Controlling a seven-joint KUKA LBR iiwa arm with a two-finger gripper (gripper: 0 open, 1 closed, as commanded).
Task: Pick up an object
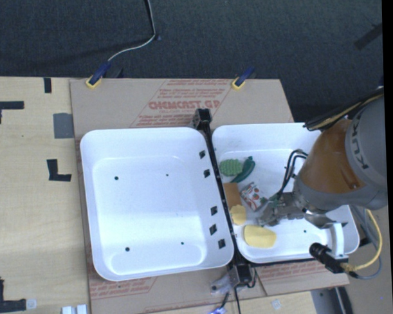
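Tool tips (fingers indistinct) among toys

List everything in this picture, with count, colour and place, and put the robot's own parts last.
bins: two, white, side by side on the cardboard sheet
green toy: one, green, right bin, near the divider
orange block: one, orange-tan, right bin, below the green toy
small packet: one, white with red marks, right bin, beside the orange block
yellow pieces: two, pale yellow, right bin, near its front edge
cardboard sheet: one, brown with red print, under both bins
clamps: two, blue and yellow, at the sheet's far edge
arm: one, grey with orange band, reaching in from the right
hand: one, dark, low in the right bin
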